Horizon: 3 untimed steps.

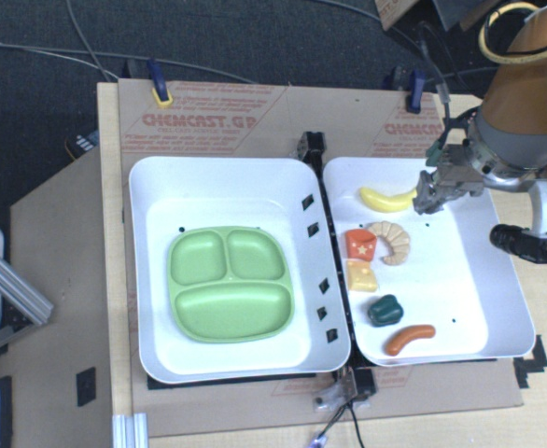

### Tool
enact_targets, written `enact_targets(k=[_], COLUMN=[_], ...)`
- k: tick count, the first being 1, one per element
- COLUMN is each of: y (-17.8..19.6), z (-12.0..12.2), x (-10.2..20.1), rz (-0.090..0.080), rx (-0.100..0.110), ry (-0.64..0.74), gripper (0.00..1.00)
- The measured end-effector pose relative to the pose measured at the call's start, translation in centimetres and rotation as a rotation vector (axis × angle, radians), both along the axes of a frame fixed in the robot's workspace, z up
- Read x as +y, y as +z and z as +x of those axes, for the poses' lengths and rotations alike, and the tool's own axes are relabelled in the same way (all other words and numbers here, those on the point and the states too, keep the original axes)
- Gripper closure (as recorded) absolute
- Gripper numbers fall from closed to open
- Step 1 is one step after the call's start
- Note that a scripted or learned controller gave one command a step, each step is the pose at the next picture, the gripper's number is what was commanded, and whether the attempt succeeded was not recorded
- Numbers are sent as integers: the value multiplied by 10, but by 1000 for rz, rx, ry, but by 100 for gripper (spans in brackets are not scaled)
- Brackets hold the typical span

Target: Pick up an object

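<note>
The pincer (427, 202) is hovering beside the toy banana (385, 199), which lies lengthwise at nine o'clock; its grip state I cannot tell.

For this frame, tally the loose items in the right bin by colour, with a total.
Yellow: 2, the banana and the cheese wedge
Red/orange: 2, the star block and the sausage
Pink-tan: 1, the shrimp
Dark green: 1, the pepper
Total: 6

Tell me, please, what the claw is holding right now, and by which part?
It cannot be told: the claw sits at the right end of the banana, its tips too blurred to read.
</note>
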State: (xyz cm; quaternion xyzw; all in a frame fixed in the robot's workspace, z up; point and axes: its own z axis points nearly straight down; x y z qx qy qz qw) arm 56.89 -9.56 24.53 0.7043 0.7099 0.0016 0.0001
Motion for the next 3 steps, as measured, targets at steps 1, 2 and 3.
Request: enact_targets(k=[1, 2, 3], y=[-11, -20, -28], z=[13, 24, 46], x=[45, 91, 146], rz=[-1, 0, -1], rx=[2, 2, 0], ry=[-3, -2, -2], gripper=[100, 100, 100])
